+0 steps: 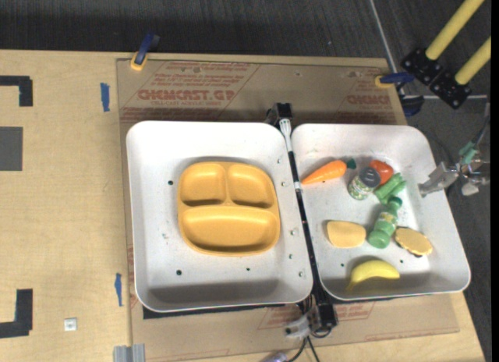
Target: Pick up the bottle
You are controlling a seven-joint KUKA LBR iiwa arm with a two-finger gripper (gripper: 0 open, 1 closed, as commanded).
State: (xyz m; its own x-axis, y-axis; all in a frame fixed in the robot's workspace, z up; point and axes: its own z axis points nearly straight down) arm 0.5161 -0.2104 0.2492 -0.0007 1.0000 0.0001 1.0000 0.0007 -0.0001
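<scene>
- My gripper (456, 175) sits at the right edge of the right bin (421, 143), just above its rim; I cannot tell its state from here.
- The bottle (384, 224), green, lies tilted in the right bin, toward its right side, well clear of my gripper.
- Just above the bottle lies a second green piece (390, 187), and beside that a red-orange one (380, 171) and a small round jar-like thing (360, 186).
- A round tan cookie-like piece (413, 241) touches the bottle's lower right; a pale yellow chunk (345, 233) lies just to its left.
- A carrot (323, 172) lies near the bin's upper left corner, and a banana (374, 271) near its front edge.
- The left bin (148, 220) holds a yellow divided tray (228, 204) in its middle.
- Both bins rest side by side on the counter (62, 220).
</scene>
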